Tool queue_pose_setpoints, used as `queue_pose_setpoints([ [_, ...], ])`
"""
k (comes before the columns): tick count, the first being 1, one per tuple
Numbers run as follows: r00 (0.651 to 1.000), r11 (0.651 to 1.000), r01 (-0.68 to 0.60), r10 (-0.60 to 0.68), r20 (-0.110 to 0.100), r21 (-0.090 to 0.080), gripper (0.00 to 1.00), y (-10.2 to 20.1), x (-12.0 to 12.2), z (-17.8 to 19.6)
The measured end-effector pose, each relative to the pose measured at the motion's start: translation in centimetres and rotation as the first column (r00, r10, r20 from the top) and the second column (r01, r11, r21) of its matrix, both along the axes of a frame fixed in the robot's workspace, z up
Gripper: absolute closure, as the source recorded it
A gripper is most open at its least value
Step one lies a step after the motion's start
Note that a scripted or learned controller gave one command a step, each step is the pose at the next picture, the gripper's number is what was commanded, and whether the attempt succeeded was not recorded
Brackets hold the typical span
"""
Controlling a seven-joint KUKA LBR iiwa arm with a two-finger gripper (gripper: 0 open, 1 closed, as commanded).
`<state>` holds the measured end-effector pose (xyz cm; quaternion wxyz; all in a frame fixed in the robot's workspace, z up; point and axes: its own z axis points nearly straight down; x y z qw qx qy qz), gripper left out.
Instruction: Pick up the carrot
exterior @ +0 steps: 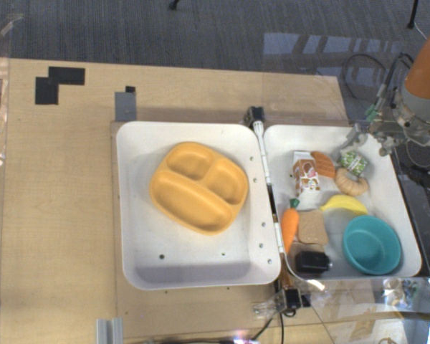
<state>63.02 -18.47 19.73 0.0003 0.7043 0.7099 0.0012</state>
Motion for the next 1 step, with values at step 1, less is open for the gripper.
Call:
queue_pose_setpoints([
  [1, 0.996, 0.996, -0.084, 0.084, 0.017, -0.009, 0.0, 3.75, -4.43, -8.62],
])
